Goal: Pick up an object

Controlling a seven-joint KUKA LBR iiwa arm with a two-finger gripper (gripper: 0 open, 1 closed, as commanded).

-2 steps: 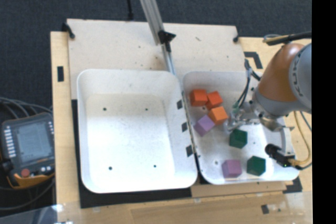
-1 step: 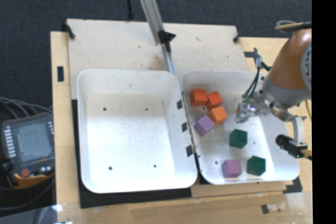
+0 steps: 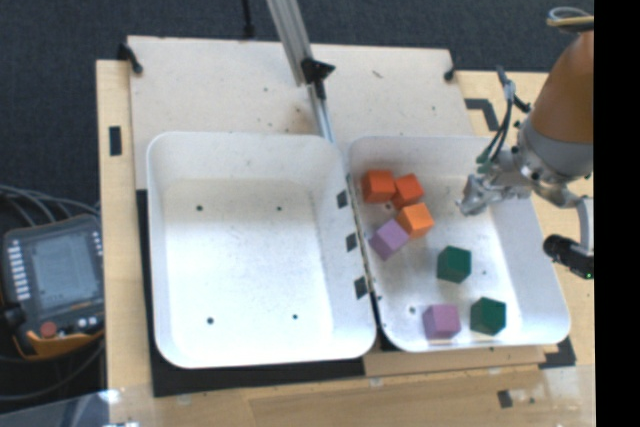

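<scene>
Nearest the camera in the right bin [image 3: 545, 315], a purple cube [image 3: 441, 320] and a green cube [image 3: 488, 315] lie by the front wall. Further back sits another green cube [image 3: 454, 264], then a purple cube [image 3: 390, 238] touching an orange cube [image 3: 416, 218], with two more orange cubes [image 3: 378, 185] [image 3: 407, 189] behind. My gripper [image 3: 472, 199] hangs just right of the orange cluster, apart from every cube, nothing between its tips. Whether my jaws are spread or pressed together, I cannot tell; they blur. The left bin [image 3: 160, 245] lies beside. I read no writing anywhere. My arm is cut off at the right.
</scene>
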